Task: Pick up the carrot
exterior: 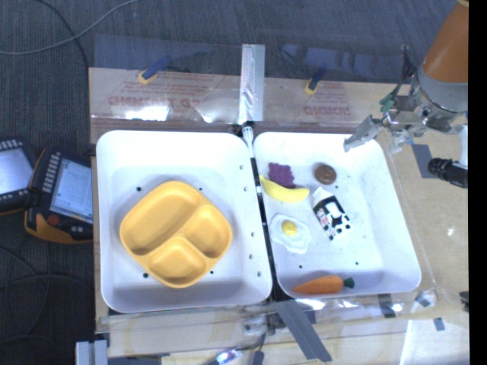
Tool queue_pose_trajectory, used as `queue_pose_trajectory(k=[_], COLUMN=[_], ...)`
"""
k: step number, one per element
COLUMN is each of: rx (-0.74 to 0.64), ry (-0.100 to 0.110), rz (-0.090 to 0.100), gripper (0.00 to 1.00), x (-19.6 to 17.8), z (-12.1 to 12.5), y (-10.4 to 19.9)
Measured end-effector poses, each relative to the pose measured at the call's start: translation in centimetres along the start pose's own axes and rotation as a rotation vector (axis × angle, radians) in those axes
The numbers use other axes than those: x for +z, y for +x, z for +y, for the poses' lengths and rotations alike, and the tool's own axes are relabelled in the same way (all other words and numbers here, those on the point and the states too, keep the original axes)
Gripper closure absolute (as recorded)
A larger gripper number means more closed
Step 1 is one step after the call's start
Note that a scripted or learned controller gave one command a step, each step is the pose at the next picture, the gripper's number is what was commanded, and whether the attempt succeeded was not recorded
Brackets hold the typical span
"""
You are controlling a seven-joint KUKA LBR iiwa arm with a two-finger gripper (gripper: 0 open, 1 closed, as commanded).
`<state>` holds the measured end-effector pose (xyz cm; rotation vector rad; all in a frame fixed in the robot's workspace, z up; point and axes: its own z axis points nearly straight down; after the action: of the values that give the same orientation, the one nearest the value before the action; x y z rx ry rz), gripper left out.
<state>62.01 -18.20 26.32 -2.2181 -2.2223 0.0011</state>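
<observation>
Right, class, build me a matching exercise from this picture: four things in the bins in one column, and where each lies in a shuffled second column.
Things:
1. orange toy carrot with green stem
2. yellow sectioned plastic plate
3. purple toy grape bunch
4. round brown cookie

Places:
A. left bin
B. near edge of the right bin
C. right bin, far side, just above the yellow toy banana
D. right bin, far side, above the black-and-white patterned carton

Pairs: 1-B, 2-A, 3-C, 4-D
</observation>
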Motion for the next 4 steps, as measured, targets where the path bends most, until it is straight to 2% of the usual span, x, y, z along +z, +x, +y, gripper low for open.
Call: queue_pose_trajectory(k=[1, 2, 3, 4], rx=[0.115, 0.084, 0.402, 0.493], ry=[0.003, -0.027, 0.000, -0.037], rz=[-0.001, -0.006, -0.004, -0.010], gripper=[0.00, 0.00, 0.00, 0.00], x=[6.1, 14.6, 9.7, 14.8], z=[-7.4, -11.9, -5.5, -7.9], y=[6.2, 7.1, -0.3, 7.6])
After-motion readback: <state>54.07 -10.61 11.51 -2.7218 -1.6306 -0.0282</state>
